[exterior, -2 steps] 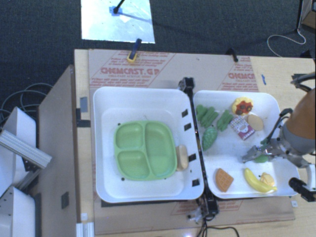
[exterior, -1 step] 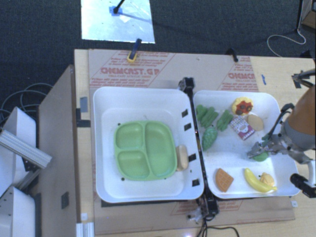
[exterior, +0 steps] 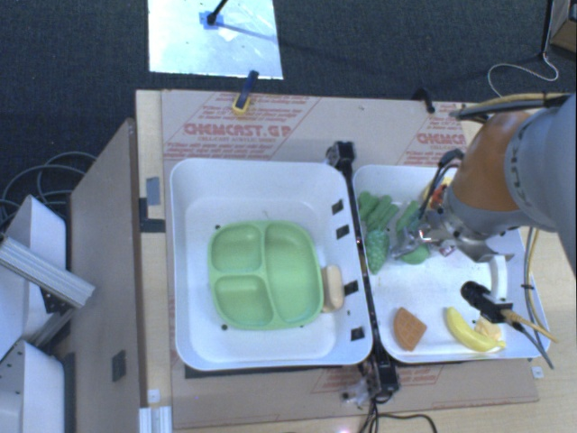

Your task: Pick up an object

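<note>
Seemingly nothing is lifted yet: the metal claw [exterior: 407, 238] sits low in the right white bin [exterior: 433, 345] among soft green leafy toys [exterior: 379, 216]; whether it grips I cannot tell. A yellow plastic banana [exterior: 469, 330] lies nearby. Both bins rest on a cardboard-covered counter [exterior: 261, 124] over dark carpet [exterior: 72, 52].

Left white bin [exterior: 189, 242]: one green three-compartment tray [exterior: 266, 273], lying flat at centre, with a pale bread roll [exterior: 334, 287] just beside its right edge. Bench: clear protective sheet [exterior: 297, 120] printed in red along the far side, with a yellow-and-blue clip [exterior: 244, 97] at its upper edge. Upper left of frame: pale square panel [exterior: 215, 23] on dark carpet [exterior: 72, 52]; white cables [exterior: 36, 183] at the left.
</note>
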